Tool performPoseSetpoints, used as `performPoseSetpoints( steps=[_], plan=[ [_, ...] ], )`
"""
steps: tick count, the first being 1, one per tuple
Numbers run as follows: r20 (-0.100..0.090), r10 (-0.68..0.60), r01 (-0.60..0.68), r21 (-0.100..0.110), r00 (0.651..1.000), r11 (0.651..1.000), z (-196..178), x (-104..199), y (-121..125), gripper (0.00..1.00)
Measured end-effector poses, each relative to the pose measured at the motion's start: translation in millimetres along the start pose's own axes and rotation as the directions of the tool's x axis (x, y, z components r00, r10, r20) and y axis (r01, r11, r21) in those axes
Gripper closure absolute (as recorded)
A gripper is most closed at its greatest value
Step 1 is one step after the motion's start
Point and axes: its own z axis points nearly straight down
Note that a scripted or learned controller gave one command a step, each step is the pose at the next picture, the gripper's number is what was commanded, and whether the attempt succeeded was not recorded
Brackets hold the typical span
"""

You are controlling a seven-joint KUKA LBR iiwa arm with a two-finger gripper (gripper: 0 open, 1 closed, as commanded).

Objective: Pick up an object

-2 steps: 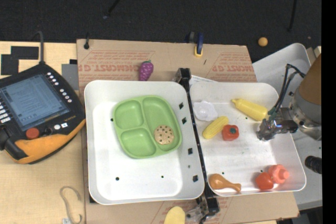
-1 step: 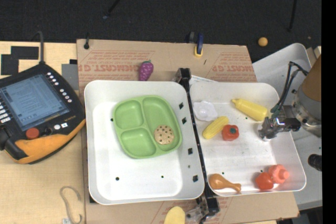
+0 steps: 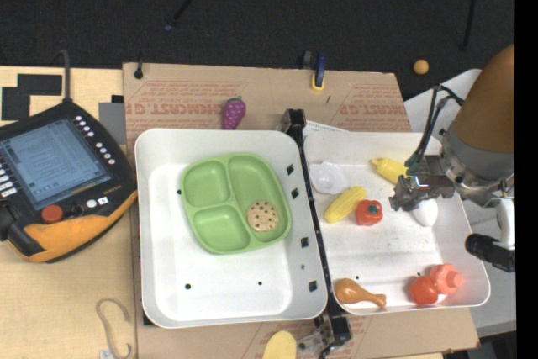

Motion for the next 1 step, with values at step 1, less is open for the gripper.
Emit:
performPoseSetpoints(
  steps=[1],
  plan=[
    [0.0,0.0,0.0,0.001,1.0,1.0,1.0,58.1,22.7,1.0]
  ],
)
